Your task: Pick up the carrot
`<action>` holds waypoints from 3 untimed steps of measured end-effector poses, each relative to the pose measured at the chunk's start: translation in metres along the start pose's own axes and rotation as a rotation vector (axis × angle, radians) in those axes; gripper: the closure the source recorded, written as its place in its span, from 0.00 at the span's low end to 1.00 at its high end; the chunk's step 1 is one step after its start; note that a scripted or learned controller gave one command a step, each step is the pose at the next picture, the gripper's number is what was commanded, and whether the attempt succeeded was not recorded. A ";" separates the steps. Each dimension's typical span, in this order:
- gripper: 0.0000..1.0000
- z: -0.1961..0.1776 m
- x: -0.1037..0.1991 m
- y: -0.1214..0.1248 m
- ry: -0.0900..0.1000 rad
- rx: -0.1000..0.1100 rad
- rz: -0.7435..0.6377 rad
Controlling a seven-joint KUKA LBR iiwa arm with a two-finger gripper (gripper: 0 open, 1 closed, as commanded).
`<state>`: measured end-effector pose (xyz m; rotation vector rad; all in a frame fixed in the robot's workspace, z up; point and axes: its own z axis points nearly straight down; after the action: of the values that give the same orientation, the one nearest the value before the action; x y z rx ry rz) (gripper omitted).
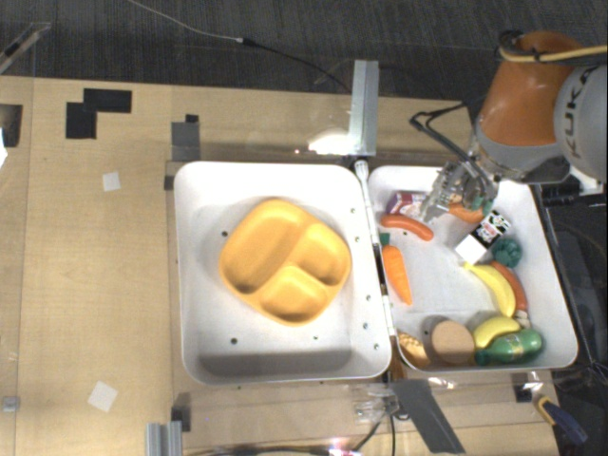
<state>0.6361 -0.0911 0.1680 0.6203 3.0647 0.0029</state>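
**A:** Carrot (pixel 395 274) first: you'll find it lying flat in the right bin (pixel 556 283), hard against that bin's left wall, green top pointing to the far side and orange tip to the near side. It sits well below and to the left of the jaws in the picture, apart from them, with nothing touching it from above.

**B:** And the gripper itself?

**A:** Your gripper (pixel 454 196) hangs over the far part of the same bin, under the grey arm (pixel 570 93) with its orange band. Whether the jaws are released or clenched, you cannot tell from this angle; the metal blurs together with what lies beneath.

**B:** What lies closest to the jaws?

**A:** Just left of them you see a sausage (pixel 407 226), red and tilted, and behind it a small purple packet (pixel 408 200). Right at the jaws an orange piece (pixel 465 214) peeks out; what it is stays unclear. To the right of the jaws lies a white block with black marks (pixel 483 237), then a dark green item (pixel 506 251).

**B:** Farther off?

**A:** Well below the jaws you have a banana (pixel 498 287), a round brown bun (pixel 452 341), and a yellow and green vegetable (pixel 509 340) in the near right corner. Far left of the jaws, the left bin (pixel 199 350) holds a yellow divided plate (pixel 284 258).
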 end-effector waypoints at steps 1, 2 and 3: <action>1.00 0.022 -0.029 -0.039 0.004 0.003 0.166; 1.00 0.078 -0.030 -0.075 0.008 0.004 0.082; 1.00 0.041 -0.020 -0.016 0.004 0.002 0.416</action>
<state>0.6492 -0.1134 0.1268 1.2420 2.8751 0.0066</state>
